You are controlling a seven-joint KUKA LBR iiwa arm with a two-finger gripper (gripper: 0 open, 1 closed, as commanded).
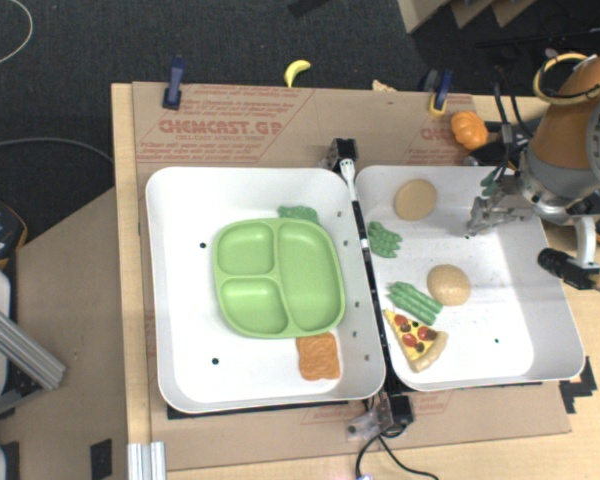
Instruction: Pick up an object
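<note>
Several small food toys lie in the right bin (540,358); the nearest to the hand (483,211) is the tan cookie (415,199), in that bin's upper left part. It sits just left of the hand, at about the same height in the frame. Whether the hand's grip is wide or narrow cannot be told, and nothing shows held in it. A round bun (448,284) lies lower, toward mid-bin.
</note>
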